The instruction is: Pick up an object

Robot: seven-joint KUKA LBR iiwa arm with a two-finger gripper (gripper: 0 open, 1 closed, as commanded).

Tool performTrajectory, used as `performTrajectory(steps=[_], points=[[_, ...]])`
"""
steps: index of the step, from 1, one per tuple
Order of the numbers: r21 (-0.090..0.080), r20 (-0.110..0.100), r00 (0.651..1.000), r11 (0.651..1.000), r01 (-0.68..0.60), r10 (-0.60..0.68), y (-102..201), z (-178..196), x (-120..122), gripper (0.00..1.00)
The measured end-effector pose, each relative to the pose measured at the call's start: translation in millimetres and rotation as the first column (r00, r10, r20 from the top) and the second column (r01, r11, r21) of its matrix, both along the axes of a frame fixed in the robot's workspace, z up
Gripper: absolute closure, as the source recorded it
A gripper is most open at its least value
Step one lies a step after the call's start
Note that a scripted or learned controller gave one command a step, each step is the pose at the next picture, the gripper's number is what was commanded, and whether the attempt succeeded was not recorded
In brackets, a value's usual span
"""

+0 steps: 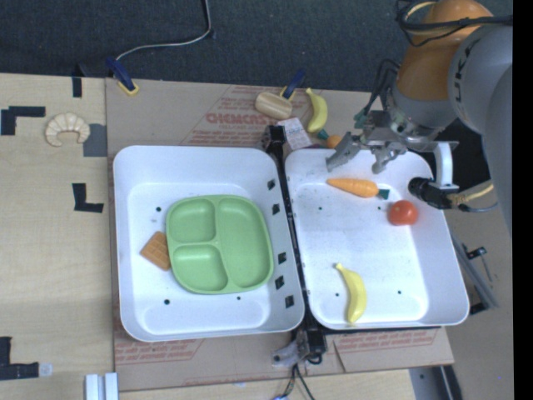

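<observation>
In the right bin (416,265) lie an orange carrot (352,187) near the back, a red tomato (403,213) toward the right wall, and a yellow banana (353,292) near the front. My gripper (363,153) hangs over the bin's back edge, just above and behind the carrot. Its two fingers are spread apart with nothing between them.
The left bin (141,307) holds a green divided plate (220,243) with an orange cracker (156,250) beside its left edge. Behind the bins lie a second banana (316,111), a bread roll (273,104) and a small packet (294,132). A croissant (68,128) sits far left.
</observation>
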State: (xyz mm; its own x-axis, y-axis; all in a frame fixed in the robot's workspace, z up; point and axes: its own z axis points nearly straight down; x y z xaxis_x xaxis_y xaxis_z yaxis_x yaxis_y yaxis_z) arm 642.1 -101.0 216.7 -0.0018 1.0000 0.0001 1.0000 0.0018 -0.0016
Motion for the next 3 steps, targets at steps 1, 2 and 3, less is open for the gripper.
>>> performTrajectory(steps=[1,2,3], points=[[-0.002,-0.001,1.0,1.0,0.003,-0.003,-65.4,-13.5,-13.5,0.0],[-0.001,-0.002,1.0,1.0,0.002,-0.002,-109.0,-66.0,-34.7,0.0],[-0.002,0.004,1.0,1.0,0.0,0.0,-63.7,-129.8,0.7,0.0]])
